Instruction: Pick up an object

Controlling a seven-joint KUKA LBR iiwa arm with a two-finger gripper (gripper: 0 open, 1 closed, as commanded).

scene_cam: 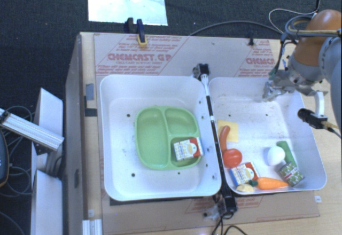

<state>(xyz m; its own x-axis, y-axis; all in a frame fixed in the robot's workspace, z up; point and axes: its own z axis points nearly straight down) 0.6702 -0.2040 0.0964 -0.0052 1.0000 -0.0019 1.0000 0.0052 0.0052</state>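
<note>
- We find the gripper (271, 91) above the right bin's (251, 101) far right corner; whether its fingers are parted or closed we cannot tell.
- It grasps nothing we can see.
- Toys cluster along the near edge: tomato (232, 157), carrot (273, 183), egg (276, 155).
- A carton (186, 149) sits on the green plate (152, 146), left bin.

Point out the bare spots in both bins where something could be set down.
Right bin: bare floor across its far half, between the gripper and the yellow slice. Its near end is crowded around the tomato, egg and carrot. Left bin: bare strips around the green plate, widest at the far wall.
</note>
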